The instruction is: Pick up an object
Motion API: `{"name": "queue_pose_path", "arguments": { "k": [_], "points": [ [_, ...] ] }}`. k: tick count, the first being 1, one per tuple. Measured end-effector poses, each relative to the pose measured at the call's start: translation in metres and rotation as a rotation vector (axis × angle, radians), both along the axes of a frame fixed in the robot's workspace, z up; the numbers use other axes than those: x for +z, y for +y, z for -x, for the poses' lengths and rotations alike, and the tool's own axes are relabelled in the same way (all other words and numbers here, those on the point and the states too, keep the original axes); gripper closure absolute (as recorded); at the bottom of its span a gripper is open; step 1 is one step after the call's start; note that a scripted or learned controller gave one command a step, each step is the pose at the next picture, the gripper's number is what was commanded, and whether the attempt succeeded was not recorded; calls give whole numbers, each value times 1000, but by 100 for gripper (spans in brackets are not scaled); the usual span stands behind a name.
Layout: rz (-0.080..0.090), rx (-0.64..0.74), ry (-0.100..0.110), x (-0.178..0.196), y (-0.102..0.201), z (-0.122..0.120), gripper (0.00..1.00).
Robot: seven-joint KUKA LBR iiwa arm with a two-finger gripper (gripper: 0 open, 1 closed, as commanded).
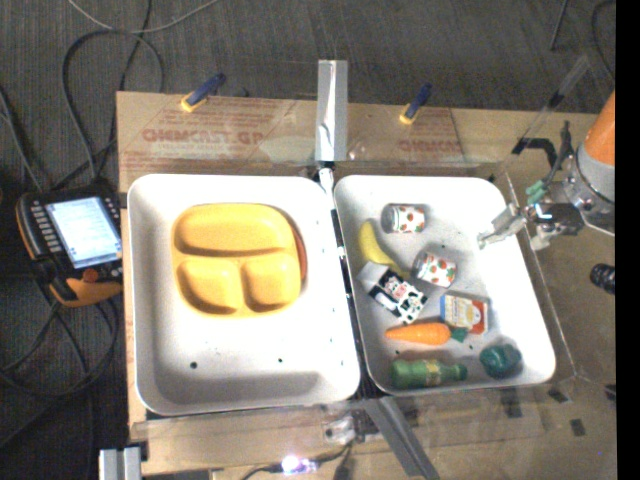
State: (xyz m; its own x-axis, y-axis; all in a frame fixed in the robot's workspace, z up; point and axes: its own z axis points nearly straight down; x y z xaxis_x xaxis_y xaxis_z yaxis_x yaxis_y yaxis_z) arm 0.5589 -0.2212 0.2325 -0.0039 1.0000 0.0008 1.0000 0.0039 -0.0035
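The arm reaches in from the right, its orange band at the frame's edge, and the gripper (497,231) hangs over the upper right rim of the right bin (450,185). One thin finger shows pointing left and down toward the bin floor, but whether the jaws stand open or closed cannot be told from this slant; nothing is seen between them. The objects lie apart from the gripper, lower and to its left. A small can with red dots (404,218) sits near the bin's top, with a yellow banana (372,247) just beside it on the left. Below them lie a second spotted can (435,269), a black and white carton (398,295) and a small carton with a red front (463,311). An orange carrot (420,335) lies across the middle, a green bottle (428,372) on its side near the bottom rim, and a dark green round item (500,359) in the lower right corner. The left bin (150,298) holds a yellow divided tray (240,257).
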Motion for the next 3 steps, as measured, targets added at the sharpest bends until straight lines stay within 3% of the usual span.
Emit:
{"name": "queue_pose_path", "arguments": {
  "k": [1, 2, 3],
  "points": [
    [0, 0, 0, 0, 0, 0, 0],
    [1, 145, 1, -63, 59, -45, 0],
    [0, 233, -2, -129, 94, -31, 0]
  ]
}}
